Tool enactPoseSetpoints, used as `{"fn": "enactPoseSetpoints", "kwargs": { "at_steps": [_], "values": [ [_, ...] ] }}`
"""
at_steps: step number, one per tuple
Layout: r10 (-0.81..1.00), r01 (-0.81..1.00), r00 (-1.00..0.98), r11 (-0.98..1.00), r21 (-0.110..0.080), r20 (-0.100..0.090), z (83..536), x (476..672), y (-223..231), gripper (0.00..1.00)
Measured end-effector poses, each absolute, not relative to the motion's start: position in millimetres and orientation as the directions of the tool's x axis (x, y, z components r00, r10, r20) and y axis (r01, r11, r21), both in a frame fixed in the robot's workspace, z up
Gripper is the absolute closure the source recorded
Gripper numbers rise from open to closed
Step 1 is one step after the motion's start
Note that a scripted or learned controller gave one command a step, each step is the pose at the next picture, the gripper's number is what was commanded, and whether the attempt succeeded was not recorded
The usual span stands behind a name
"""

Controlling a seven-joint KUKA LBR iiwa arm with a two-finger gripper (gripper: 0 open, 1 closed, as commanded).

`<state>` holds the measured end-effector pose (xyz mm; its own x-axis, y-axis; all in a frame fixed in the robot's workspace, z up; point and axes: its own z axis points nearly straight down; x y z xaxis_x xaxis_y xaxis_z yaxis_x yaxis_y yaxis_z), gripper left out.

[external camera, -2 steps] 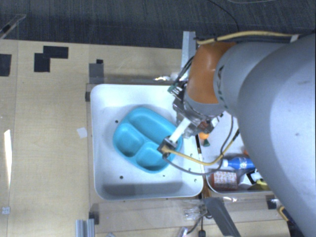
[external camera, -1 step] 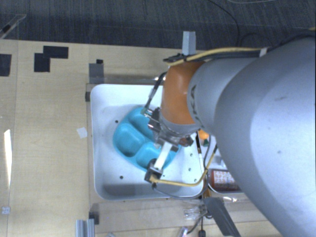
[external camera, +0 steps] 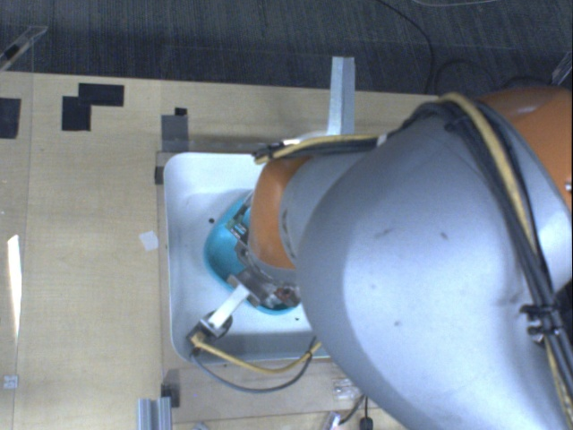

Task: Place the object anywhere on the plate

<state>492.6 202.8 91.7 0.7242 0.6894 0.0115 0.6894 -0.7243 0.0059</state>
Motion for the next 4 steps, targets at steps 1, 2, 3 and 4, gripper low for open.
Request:
{"fn": "enactPoseSetpoints", "kwargs": {
  "at_steps": [1, 2, 3, 4],
  "values": [
    [0.748, 0.748, 0.663, -0.663, -0.002, -0.003, 154.6, 511.4, 179.1, 1.0],
    [0.631, 0.631, 0.776, -0.776, 0.001, -0.002, 258.9, 487.6, 213.8, 1.0],
    [0.523, 0.523, 0.852, -0.852, 0.004, 0.001, 385.3, 488.4, 205.7, 1.0],
    [0.705, 0.705, 0.709, -0.709, -0.001, -0.008, 269.1, 496.0, 230.0, 1.0]
  ]
}}
